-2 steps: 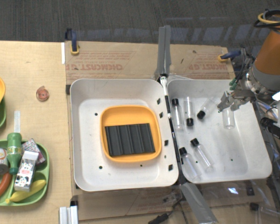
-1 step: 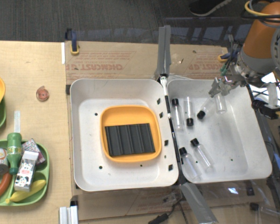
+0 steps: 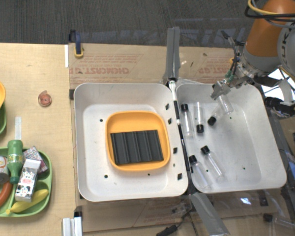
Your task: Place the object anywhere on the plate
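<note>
My jaws [image 3: 220, 91] hang over the far rim of the right bin [image 3: 265, 181], and I cannot tell how they stand, since the metal there blurs into the white wall.

Just below and toward the near side of them a clear vial [image 3: 221, 110] with a black cap lies tilted on the bin floor, its long axis running from upper right to lower left. That one is nearest to me, so I judge it the likeliest object. Other vials lie further off: two along the left wall [image 3: 197, 118], and two more [image 3: 210, 160] toward the near edge. All are slim, smooth, see-through tubes, hard to pick out against the glossy white plastic.

The plate [image 3: 137, 123] sits well to my left, in the middle of the left bin [image 3: 88, 181]: an orange, rounded-square dish with a dark ribbed insert [image 3: 137, 147]. Whatever I lift must cross the divider [image 3: 173, 58] between the bins.
</note>
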Tool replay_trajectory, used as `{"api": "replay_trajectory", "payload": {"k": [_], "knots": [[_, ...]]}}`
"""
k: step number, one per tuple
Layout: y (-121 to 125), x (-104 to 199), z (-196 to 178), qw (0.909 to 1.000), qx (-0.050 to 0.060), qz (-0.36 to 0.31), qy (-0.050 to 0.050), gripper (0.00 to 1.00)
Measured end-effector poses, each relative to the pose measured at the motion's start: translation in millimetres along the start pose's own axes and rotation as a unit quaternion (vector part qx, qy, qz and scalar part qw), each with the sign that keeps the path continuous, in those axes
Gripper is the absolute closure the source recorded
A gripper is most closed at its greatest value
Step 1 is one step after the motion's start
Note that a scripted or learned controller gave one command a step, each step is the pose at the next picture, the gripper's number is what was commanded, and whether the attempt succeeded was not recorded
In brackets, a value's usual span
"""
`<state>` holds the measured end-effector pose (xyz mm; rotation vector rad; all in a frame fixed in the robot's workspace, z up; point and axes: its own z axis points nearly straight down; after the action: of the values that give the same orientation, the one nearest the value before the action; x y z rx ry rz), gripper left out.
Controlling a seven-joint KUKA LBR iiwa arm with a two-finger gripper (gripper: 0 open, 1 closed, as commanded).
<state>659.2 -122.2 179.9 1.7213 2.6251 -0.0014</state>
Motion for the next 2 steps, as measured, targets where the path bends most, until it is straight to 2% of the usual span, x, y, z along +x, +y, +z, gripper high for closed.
{"api": "replay_trajectory", "payload": {"k": [1,2], "knots": [[5,12,-26,0.9966,0.0,-0.083,0.0,1.0],[10,23,-14,0.9886,0.0,-0.151,0.001,1.0]]}}
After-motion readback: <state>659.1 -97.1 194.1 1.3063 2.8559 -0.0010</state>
